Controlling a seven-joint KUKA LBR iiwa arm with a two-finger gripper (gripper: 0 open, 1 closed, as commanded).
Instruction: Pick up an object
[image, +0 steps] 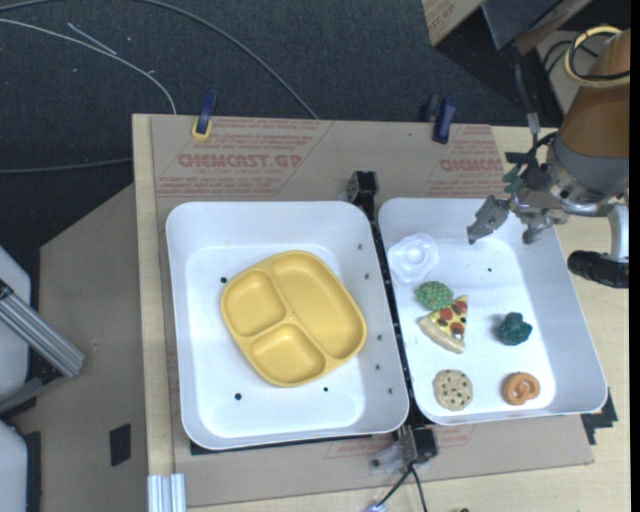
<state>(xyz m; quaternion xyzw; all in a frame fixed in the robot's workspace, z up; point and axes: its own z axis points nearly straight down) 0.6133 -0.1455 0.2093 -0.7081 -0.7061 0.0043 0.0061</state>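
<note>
My gripper (508, 226) hovers over the back of the right bin (570, 290), open, with one finger (484, 223) to the left and the other at the right, nothing between them. Below it in that bin lie a clear plastic cup (412, 257), a green broccoli piece (434, 295), a pizza slice (446, 325), a dark green leafy piece (513, 328), a cookie (453, 389) and a pretzel (520, 388). The cup is nearest, left and a little forward of the fingers.
The left bin (200, 260) holds a yellow divided plate (292, 317). A black clamp (364, 187) sits between the bins at the back. Blue clips (441, 118) pin the cardboard's far edge. The arm's orange band (598, 105) looms at the upper right.
</note>
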